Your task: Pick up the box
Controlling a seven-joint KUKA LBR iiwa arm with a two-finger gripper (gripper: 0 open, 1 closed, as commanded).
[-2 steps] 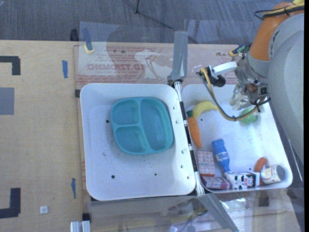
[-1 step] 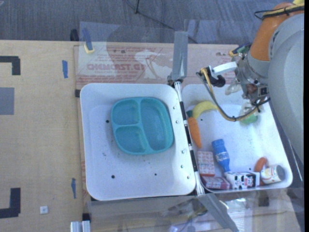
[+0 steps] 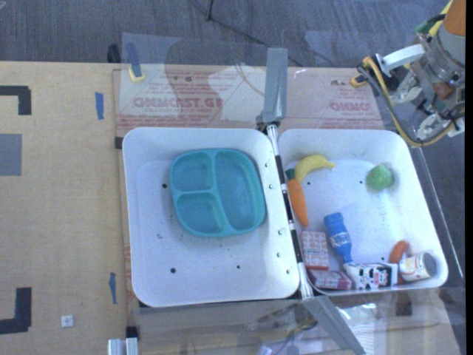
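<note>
From the camera view above the tabletop [image 3: 59, 220], the tool [image 3: 429, 87] hangs at the upper right, outside the right bin [image 3: 421, 198] and beyond its far right corner, amid yellow cable and grey fittings; whether it is spread or pressed together cannot be told from here. The box [image 3: 315, 248] lies well apart from it, low in the right bin near the left wall, just beside the divider between the two bins. It is a small carton, pale pink-white with red printing, lying flat with its long side running away from the viewer. A blue bottle [image 3: 338, 237] lies just to its right, an orange carrot [image 3: 297, 201] just above it, and a black-and-white carton [image 3: 369, 275] sits along the near wall. A banana [image 3: 313, 165] and a green ball [image 3: 379, 177] lie farther up. The left bin [image 3: 148, 272] holds a teal divided plate [image 3: 217, 191].
</note>
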